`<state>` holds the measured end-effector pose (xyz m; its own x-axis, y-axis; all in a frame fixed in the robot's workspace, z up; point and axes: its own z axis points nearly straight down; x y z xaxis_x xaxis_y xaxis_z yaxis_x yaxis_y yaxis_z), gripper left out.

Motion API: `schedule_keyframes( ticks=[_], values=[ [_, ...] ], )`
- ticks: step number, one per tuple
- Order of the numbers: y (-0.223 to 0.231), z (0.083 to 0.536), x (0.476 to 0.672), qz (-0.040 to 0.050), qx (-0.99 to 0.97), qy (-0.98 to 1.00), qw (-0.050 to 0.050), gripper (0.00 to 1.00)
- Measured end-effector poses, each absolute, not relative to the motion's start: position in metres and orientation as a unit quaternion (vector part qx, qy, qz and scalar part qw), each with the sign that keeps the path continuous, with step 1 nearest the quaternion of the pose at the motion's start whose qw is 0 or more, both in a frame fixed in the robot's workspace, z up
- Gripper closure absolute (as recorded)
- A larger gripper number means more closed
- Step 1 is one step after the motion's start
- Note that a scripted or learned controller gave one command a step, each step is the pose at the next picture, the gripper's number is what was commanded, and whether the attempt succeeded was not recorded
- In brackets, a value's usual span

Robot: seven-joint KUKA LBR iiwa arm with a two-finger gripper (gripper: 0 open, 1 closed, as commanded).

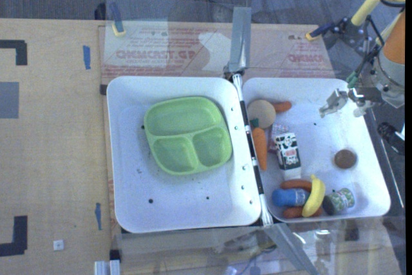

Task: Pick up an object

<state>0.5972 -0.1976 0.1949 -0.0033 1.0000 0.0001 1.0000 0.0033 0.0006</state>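
- White bins sit side by side on the bench: the left bin (129, 203) holds a green divided plate (188, 134), the right bin (373, 158) holds the small objects.
- Most of the arm (394, 55) is cut off at the right edge; its orange band barely shows there.
- Gripper (337, 104) hangs over the right bin's upper right part, apart from every object; it is small and pale against the white floor, so I cannot tell how its fingers stand. Nothing is seen between them.
- Carrot (259, 146) lies along the bin's left wall, long axis running up-down in the view, thicker end toward the top.
- Just above it sits a tan ball (261, 112), with a smaller orange piece (282, 107) touching its right side; what that piece is stays unclear.
- Carton (288, 152) with black and white patches lies beside the carrot, long axis also up-down.
- Brown disc (346, 158) lies alone, well apart from the rest, below the gripper.
- Along the near wall a banana (314, 196) curves upright over a blue item (286, 197) and red sausage shapes (295, 184), which it partly hides.
- Small green can (343, 199) lies right of the banana; its label is too blurred to read.
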Motion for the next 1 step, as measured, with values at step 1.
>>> schedule_keyframes(
  ticks=[1],
  values=[
    [-0.1417, 0.1004, 0.6170, 0.0023, 0.660, 0.751, 0.005, 0.00]
  ],
)
